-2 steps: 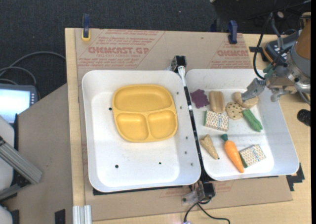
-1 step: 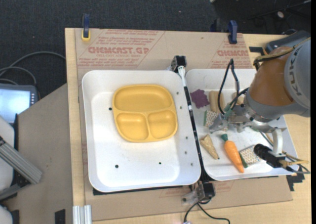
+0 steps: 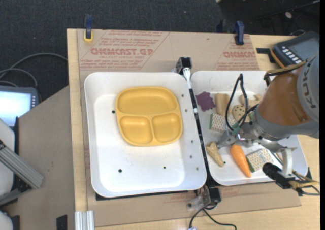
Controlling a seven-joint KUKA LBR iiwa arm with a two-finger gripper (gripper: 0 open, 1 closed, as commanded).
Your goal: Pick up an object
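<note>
- In the right white plastic bin [image 3: 300,159], the metal two-finger claw [image 3: 234,136] hangs just above the orange toy carrot [image 3: 240,159].
- I cannot tell the claw's state.
- A yellow three-part plate [image 3: 149,115] lies in the left white bin [image 3: 101,137].

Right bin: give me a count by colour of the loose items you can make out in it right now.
Orange: 1, the toy carrot
Purple: 1, the purple piece
Tan or beige: 3, the cone-shaped piece, the tan block and the round spotted cracker
Patterned white: 2, the small patterned square and the patterned block
Total: 7 visible; the arm hides part of the right bin, so more may lie under it.
</note>
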